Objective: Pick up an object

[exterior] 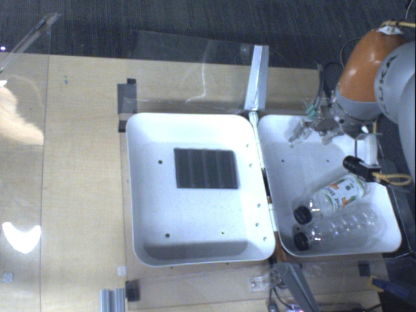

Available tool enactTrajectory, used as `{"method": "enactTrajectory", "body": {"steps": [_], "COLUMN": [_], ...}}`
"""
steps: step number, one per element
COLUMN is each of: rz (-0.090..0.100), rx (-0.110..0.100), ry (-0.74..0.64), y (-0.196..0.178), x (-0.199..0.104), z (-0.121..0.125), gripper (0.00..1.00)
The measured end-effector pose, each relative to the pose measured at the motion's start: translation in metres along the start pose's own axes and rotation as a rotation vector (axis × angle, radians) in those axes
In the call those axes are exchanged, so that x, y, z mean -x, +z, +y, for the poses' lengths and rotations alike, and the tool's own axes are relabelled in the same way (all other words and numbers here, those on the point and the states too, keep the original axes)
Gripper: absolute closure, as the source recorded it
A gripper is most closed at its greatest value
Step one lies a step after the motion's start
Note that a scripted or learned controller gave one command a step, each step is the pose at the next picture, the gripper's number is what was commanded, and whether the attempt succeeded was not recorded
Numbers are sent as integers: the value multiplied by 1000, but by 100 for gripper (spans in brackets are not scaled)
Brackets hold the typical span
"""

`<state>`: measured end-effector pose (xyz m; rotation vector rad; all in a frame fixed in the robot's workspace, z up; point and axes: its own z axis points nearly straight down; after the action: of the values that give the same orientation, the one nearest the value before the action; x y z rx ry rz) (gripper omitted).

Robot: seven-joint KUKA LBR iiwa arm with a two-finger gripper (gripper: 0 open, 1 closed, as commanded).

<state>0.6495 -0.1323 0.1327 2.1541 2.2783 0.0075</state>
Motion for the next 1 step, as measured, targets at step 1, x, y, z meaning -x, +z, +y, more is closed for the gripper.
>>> {"method": "enactTrajectory", "body": {"steps": [1], "rz": [0], "rx": [-3], "ry": [18], "y": [-2], "x": [21], "z": [-96], "gripper": [0]}}
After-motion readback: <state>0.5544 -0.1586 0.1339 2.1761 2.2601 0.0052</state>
